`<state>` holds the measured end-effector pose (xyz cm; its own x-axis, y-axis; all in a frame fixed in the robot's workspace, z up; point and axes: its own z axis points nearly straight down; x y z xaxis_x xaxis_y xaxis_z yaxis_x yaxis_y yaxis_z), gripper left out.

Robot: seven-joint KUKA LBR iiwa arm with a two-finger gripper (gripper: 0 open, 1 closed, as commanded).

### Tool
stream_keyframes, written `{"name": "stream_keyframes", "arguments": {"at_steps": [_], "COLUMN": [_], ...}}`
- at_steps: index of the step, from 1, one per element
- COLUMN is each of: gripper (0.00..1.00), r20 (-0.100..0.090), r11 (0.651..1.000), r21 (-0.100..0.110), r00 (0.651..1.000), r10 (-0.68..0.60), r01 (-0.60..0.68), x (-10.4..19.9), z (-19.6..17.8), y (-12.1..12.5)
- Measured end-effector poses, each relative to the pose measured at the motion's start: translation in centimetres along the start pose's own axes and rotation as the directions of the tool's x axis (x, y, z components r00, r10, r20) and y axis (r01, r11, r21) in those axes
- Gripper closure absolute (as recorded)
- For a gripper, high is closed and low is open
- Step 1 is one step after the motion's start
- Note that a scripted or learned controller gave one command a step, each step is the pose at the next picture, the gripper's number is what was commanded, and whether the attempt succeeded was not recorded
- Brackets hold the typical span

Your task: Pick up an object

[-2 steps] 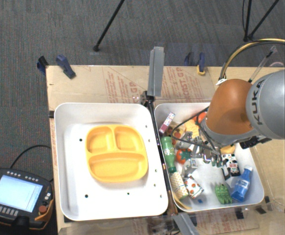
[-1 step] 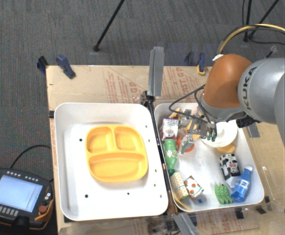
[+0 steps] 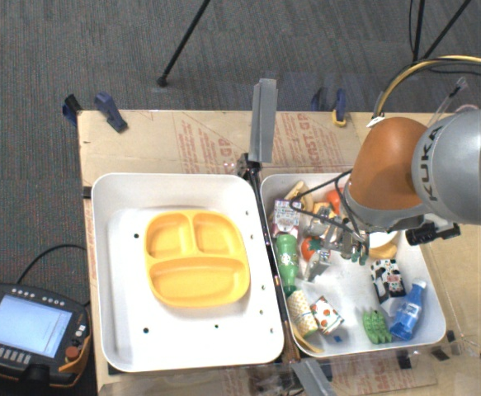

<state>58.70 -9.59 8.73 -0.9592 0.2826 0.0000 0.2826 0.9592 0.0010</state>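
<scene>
2 white bins (image 3: 108,221); 1 yellow tray (image 3: 197,257); 1 green bottle (image 3: 286,258); 1 hand (image 3: 323,258).

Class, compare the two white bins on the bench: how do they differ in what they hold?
The left bin holds one yellow divided tray, lying flat. The right bin holds many small things, among them a green bottle and a blue bottle. The gripper hangs over the right bin, not the left bin. Both are shallow, white and side by side.

yellow tray (image 3: 197,258), green bottle (image 3: 286,258), blue bottle (image 3: 408,312)
</scene>
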Motion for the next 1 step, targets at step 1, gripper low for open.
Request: {"name": "stream_keyframes", "arguments": {"at_steps": [1], "gripper": [0.00], "r20": [0.000], "r11": [1.000], "r21": [0.000], "r00": [1.000], "r10": [0.031], "r01": [-0.031], "x": [0.11], "z": [0.01], "y": [1.23]}}
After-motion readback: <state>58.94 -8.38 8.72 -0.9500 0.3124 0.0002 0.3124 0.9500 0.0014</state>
